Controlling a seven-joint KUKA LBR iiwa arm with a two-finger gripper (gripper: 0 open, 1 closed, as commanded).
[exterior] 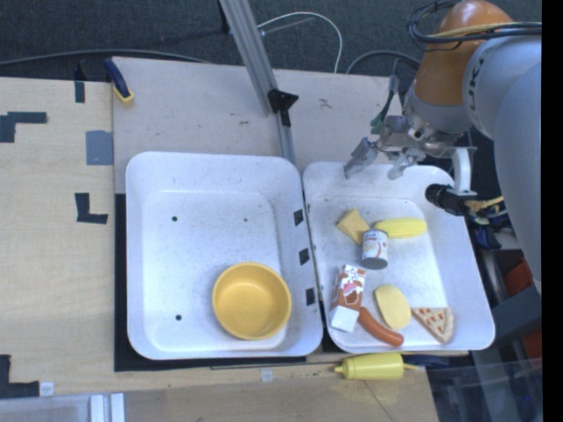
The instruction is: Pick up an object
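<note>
My gripper hangs over the far rim of the right bin, its two fingers spread apart and nothing between them. Below it in that bin lie a yellow cheese wedge, a corn cob, a small can, a red and white carton, a sausage, a yellow oval piece and a pizza slice. A yellow bowl sits in the left bin near its front.
A yellow mustard bottle lies on the bench just outside the right bin's front rim. A slanted metal pole rises behind the bins. Cables run across the back of the bench.
</note>
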